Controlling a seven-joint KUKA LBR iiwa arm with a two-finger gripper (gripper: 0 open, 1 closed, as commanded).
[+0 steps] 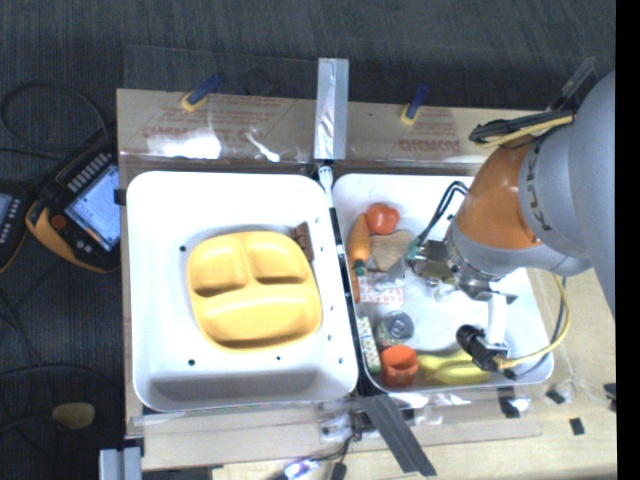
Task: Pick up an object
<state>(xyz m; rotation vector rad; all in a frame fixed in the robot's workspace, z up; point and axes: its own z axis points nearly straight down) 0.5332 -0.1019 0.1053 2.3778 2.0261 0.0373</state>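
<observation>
My gripper hangs low over the middle of the right bin, beside a tan lump on its left. Around it lie a red round item, an orange carrot-shaped piece, a patterned card and a grey round disc. An orange cup and a yellow banana rest along the bin's front wall. I see nothing held between the fingers. The wrist hides part of the bin floor under it.
The left bin holds a yellow divided plate, with a small brown piece at its far right corner. A handheld controller lies off the bench to the left. Blue and yellow clips sit on the back edge.
</observation>
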